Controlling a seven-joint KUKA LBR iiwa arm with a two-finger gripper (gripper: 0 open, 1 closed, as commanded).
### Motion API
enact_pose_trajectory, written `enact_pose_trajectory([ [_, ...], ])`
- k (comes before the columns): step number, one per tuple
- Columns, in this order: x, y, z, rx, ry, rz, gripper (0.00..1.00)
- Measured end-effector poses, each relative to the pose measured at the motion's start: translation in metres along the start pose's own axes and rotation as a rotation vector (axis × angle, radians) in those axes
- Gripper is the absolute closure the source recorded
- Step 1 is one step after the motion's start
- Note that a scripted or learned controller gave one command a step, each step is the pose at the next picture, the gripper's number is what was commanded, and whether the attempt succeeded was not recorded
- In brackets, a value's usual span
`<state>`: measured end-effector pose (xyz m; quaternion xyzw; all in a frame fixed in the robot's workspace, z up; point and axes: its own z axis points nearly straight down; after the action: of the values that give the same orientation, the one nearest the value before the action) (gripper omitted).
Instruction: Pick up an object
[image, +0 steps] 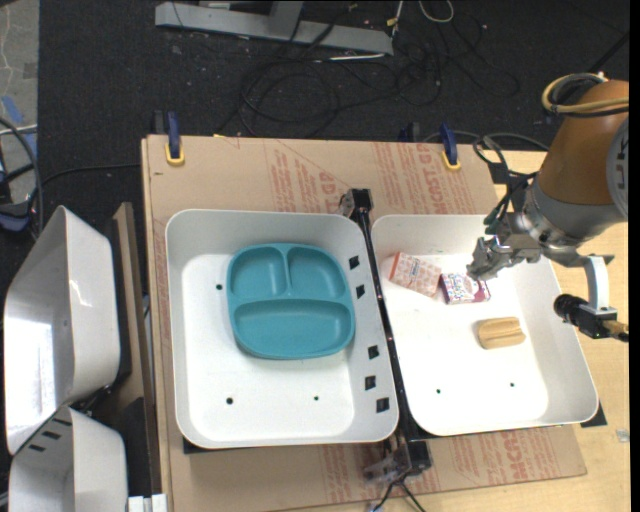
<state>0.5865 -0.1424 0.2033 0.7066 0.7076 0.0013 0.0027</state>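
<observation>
Camera view: arm (585, 160) angles down over right bin (560, 400).

Both bins, left bin (190, 330) and right bin (560, 380), look like smooth white plastic with a dull sheen; the teal divided plate (291, 300) is smooth matt plastic. The tabletop (300, 170) is matt brown printed cardboard. The two small packets (415, 273) (463, 289) appear to be printed paper or foil wrapping, and the tan block (499, 332) is matt with a soft look.

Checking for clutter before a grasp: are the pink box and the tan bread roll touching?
Apart. The camera view shows bare white bin floor between the pink box and the bread roll.
</observation>
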Motion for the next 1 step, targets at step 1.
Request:
enact_pose_trajectory([
  [1,-0.0002,0.0008,-0.0161,0.003,0.001,-0.001,1.00],
])
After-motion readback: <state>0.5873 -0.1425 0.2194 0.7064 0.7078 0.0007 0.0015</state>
